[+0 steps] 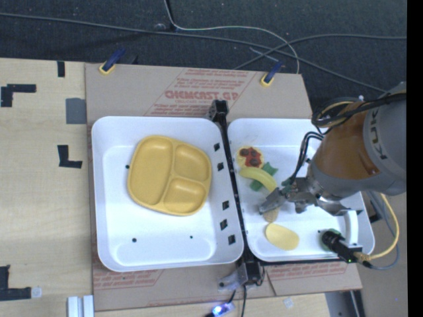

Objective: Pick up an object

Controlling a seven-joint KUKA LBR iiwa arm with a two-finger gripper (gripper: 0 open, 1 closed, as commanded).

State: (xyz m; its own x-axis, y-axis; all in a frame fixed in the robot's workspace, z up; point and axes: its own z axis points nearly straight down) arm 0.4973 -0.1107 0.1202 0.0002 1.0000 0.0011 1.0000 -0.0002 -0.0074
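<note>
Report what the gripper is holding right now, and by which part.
Cannot be told. The gripper sits low in the right bin, beside the yellow-green toy; nothing shows between its fingers.

In the right bin point(301, 127) I saw three small pieces of toy food. A pale yellow oval chip point(282, 236) lay flat near the front wall. A yellow banana point(258, 177) lay slanted further back, with something green at its lower end. Just behind the banana, touching it, sat a small pizza slice point(251, 156) with red and dark toppings, close to the divider between bins.
</note>
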